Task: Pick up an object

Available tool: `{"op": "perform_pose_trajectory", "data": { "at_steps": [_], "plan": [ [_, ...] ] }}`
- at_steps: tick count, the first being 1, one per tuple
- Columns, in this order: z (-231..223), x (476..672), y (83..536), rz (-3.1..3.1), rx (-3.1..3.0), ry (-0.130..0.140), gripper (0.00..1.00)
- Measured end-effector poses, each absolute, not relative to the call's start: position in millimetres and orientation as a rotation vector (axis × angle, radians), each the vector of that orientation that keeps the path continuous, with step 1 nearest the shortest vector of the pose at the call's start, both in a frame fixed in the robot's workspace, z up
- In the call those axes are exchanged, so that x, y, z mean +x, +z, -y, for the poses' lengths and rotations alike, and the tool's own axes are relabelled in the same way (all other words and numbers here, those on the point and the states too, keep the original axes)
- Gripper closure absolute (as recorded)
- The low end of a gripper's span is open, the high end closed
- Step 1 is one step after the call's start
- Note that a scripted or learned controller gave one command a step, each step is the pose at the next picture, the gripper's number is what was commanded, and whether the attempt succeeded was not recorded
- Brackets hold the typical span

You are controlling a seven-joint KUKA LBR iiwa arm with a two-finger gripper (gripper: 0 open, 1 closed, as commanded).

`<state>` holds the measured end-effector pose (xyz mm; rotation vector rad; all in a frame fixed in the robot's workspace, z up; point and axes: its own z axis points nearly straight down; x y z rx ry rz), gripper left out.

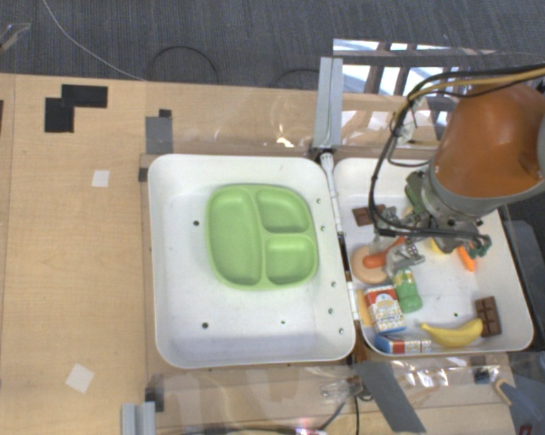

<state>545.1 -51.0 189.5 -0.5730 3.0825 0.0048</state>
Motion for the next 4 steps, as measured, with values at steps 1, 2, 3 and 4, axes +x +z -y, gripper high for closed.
{"op": "perform_pose_trajectory", "data": {
  "at_steps": [1, 2, 3, 4],
  "plan": [
    [127.9, 567.6, 283.8, -3.053, -0.667, -0.013, 1.0],
    [147.9, 537.9, 109.1, -2.975, -1.004, 0.002, 1.0],
    [147.4, 540.1, 112.1, -2.969, -1.004, -0.004, 0.0],
    [133.1, 504.2, 91.5, -2.971, -0.956, -0.018, 0.0]
  ]
}}
